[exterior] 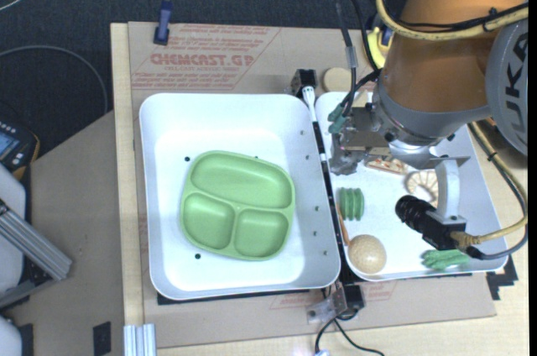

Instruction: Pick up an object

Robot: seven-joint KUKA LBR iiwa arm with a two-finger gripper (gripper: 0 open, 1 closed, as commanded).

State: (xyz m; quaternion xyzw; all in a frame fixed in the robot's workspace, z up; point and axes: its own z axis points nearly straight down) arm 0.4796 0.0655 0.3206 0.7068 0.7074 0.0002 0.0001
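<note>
My gripper (342,159) hangs low over the far left part of the right bin (487,178), close to the wall between the two bins, with the orange wrist bulking above it. Just in front of it lies a small green ridged object (349,203). A beige egg-shaped ball (367,253) rests at the bin's near edge. To the gripper's right are a flat brown-and-white piece (385,166) and a pale round slice (422,185), both partly hidden by the arm. A green leafy toy (445,259) lies at the near right.
The left bin (159,178) holds a green divided plate (238,204) in its middle. A round tan knob (336,79) sits on the bench behind the right bin. Cardboard backing and a blue clip (163,21) lie at the far left.
</note>
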